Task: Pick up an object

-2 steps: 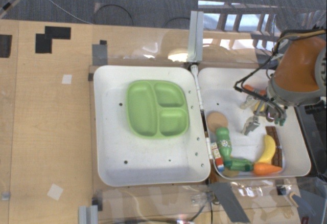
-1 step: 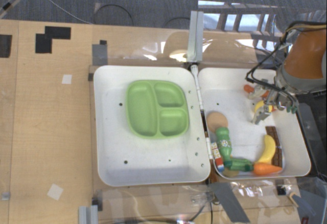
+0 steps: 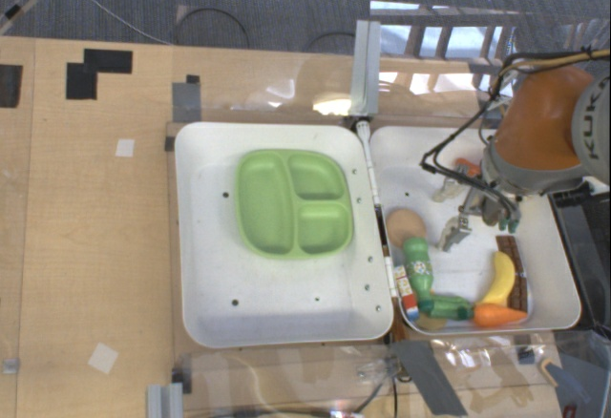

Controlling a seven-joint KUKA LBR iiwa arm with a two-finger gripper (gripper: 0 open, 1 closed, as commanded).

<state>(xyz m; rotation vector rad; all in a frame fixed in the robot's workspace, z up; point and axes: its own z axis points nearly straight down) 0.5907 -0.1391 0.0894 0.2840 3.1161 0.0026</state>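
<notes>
Your grey arm with its orange band (image 3: pixel 539 115) reaches in over the right shallow white bin (image 3: pixel 420 163), and the two-finger gripper (image 3: pixel 456 233) hangs low above bare bin floor. You can see its fingers spread a little apart, with nothing between them.

Just down and to the right of the gripper lies a yellow plastic banana (image 3: pixel 499 278), with a dark brown bar (image 3: pixel 518 263) along its far side. Below that sits an orange carrot-shaped toy (image 3: pixel 498 315). To the gripper's left you have a tan rounded object (image 3: pixel 405 221), and below it a green bottle with a label (image 3: pixel 418 265), which runs down to a green piece (image 3: pixel 447 308) at the bin's lower edge. Well to the left, in the other white bin (image 3: pixel 215 311), rests a light green divided plate with three compartments (image 3: pixel 292 203).
</notes>
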